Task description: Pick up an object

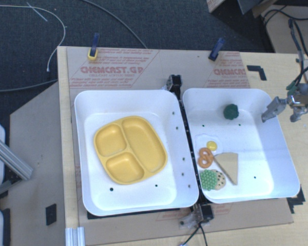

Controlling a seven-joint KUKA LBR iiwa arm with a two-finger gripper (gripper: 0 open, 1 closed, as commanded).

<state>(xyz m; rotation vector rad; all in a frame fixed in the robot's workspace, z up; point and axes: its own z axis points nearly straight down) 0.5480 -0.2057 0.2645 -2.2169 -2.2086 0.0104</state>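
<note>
The right bin (277, 152) holds several small food toys. A dark green ball (231, 111) lies near its far side. An orange pretzel (205, 158), a small yellow piece (211, 146), a tan wedge (228, 167) and a green dotted round piece (210, 179) cluster at its near left. My gripper (283, 111) hangs over the bin's far right rim, to the right of the green ball and apart from it. It is open, with nothing between its two grey fingers (270, 110).
The left bin (87, 137) holds a yellow three-part plate (130, 149). Blue clamps (94, 46) (216, 49) sit at the far edge of the cardboard-covered bench. A black bracket (174, 82) stands between the bins' far corners.
</note>
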